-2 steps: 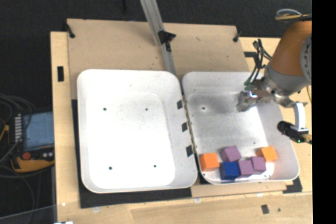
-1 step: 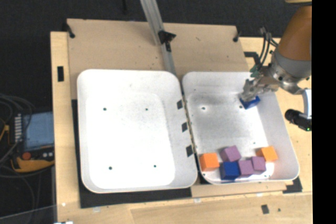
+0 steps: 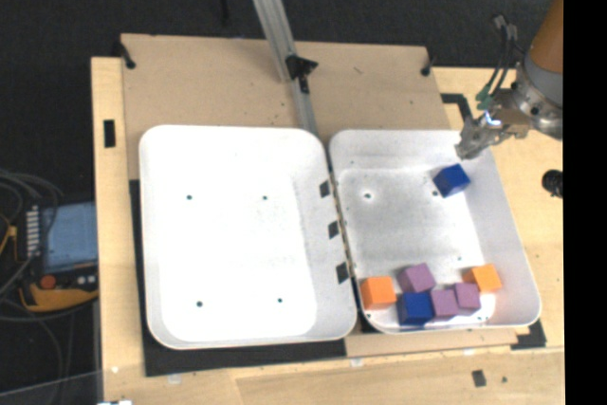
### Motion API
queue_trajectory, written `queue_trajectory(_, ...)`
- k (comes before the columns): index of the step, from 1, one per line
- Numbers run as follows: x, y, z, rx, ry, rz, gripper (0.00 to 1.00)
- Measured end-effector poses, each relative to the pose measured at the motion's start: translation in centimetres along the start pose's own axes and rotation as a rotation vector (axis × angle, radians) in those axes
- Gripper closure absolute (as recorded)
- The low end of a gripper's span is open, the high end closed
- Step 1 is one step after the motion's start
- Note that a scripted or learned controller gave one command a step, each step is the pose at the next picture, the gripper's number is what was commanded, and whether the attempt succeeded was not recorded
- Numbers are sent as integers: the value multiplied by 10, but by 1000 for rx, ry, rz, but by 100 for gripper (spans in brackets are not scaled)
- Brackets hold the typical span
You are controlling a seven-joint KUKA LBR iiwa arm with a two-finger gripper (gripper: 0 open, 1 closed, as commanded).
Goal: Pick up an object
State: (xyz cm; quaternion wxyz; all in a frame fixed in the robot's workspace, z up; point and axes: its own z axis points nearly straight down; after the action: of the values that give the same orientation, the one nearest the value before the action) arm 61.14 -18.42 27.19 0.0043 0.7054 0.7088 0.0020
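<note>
A lone blue cube (image 3: 450, 180) lies in the upper right part of the right bin (image 3: 398, 223). Along that bin's near edge sit two orange cubes (image 3: 378, 291) (image 3: 487, 277), a dark blue cube (image 3: 415, 307) and three purple cubes (image 3: 415, 278). My gripper (image 3: 471, 144) hangs over the bin's far right corner, just above and to the right of the lone blue cube, apart from it. Nothing shows between its fingers.
The left bin (image 3: 237, 232) stands beside the right one, joined by dark clips at the shared edge. A slanted metal rail (image 3: 270, 9) rises from the back of the bench. Cables and a blue device (image 3: 66, 237) lie off the bench to the left.
</note>
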Motion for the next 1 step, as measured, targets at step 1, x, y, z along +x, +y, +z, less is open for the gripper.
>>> queue_trajectory(1, -1, 1, -4, 6, 0, -4, 100)
